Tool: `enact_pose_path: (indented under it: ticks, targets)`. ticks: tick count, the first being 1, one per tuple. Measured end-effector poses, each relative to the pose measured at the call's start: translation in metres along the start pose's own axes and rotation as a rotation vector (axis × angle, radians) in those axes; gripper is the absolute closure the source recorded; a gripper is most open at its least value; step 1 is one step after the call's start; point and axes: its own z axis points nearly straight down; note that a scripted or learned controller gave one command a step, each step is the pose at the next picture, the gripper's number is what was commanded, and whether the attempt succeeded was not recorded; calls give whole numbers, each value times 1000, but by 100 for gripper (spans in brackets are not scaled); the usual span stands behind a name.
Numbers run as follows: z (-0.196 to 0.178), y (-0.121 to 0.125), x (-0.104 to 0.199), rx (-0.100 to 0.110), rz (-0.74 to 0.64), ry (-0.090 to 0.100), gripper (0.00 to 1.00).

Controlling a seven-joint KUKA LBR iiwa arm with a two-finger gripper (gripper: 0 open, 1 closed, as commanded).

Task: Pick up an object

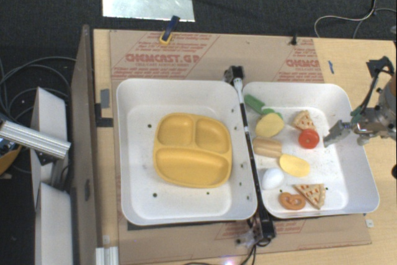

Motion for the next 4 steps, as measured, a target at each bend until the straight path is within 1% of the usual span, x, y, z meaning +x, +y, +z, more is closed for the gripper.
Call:
enact_pose_path:
  ticks: [1, 2, 3, 4]
  targets:
    - [95, 73, -24, -3, -4, -2, 0]
    - [166, 82, 8, 2, -4, 2, 0]
    - [150, 84, 6, -5, -2, 0, 100]
    - [147, 132, 83, -9, -7, -4, 100]
